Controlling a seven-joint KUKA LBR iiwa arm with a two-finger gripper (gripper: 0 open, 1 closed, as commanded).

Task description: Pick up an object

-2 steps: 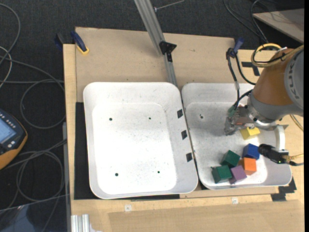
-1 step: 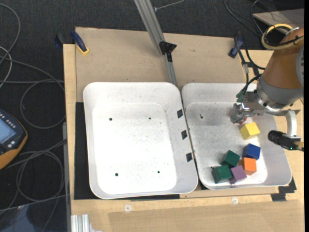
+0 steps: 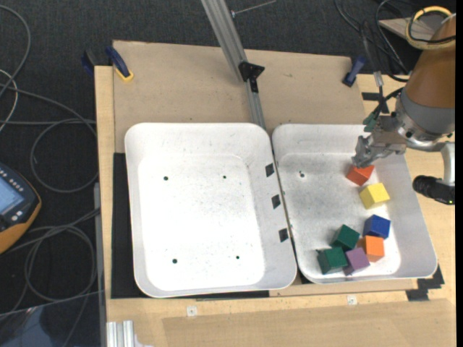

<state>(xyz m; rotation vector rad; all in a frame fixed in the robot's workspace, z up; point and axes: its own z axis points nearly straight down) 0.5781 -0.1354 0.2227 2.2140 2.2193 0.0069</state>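
**Right over the red block, but is it a grab?**

Well, from where I stand the gripper [image 3: 364,157] is down in the right bin [image 3: 312,157], sitting directly on top of the red block [image 3: 359,174], which lies near the bin's far right side. The metal of the hand covers the block's upper part, so I cannot tell how the hand is set, nor whether the block is really caught or just sitting beneath it.

Just beside it, toward the near edge, is a yellow block [image 3: 374,194], and further down a huddle: a blue block [image 3: 377,226], an orange block [image 3: 374,246], a purple block [image 3: 357,258] and two green blocks [image 3: 340,248]. The left bin [image 3: 145,143] sits alongside.

That red cube looks small, light and hard, probably wood or plastic, so it should neither squash nor break. I'd take it across two opposite flat faces, squarely; it lies turned at an angle, and pinching on the corners would likely make it twist or pop free on the smooth white floor
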